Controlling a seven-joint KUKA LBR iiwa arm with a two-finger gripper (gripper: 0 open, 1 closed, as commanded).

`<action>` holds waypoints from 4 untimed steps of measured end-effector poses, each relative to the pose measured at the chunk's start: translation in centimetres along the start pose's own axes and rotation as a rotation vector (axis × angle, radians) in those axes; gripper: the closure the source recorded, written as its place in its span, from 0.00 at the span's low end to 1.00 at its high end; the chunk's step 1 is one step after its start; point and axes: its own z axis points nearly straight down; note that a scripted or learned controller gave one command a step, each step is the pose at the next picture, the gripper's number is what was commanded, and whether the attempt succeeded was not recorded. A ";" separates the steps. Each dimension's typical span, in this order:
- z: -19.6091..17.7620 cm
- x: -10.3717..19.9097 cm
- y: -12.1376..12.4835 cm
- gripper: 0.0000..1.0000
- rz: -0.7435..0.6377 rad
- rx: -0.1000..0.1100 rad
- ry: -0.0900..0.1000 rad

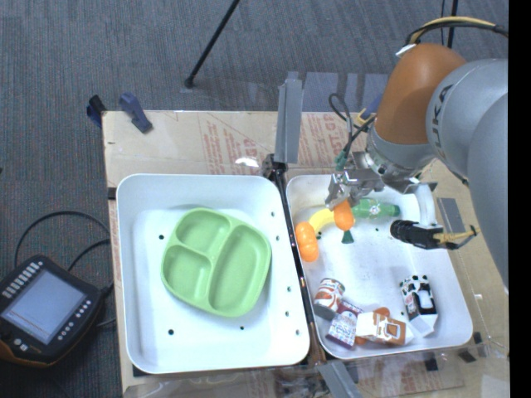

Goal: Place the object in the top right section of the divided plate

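Observation:
A light green divided plate [217, 260] with three sections lies in the left white bin [141, 197]. Over the far left part of the right bin [452, 305], my gripper [345, 199] points down. It is shut on the upper end of an orange toy carrot [343, 215], which hangs with its green top [347, 237] pointing down. A yellow banana [319, 220] and an orange fruit [307, 242] lie just left of the carrot. A green toy [375, 210] lies just to its right.
Near the right bin's front edge sit a small can [329, 293], a dark red box [342, 328], an orange and white packet [387, 327] and a black and white carton [417, 297]. A grey divider post [288, 127] stands between the bins at the back.

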 end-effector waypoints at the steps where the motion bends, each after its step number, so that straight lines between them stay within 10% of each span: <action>1: 0.1 2.2 -7.8 1.00 0.169 0.001 0.002; 2: 0.2 4.9 -8.7 1.00 0.317 0.004 0.001; 3: 0.1 14.8 -5.4 1.00 0.658 0.002 -0.001; 4: -2.7 13.2 -9.6 1.00 1.069 0.004 -0.002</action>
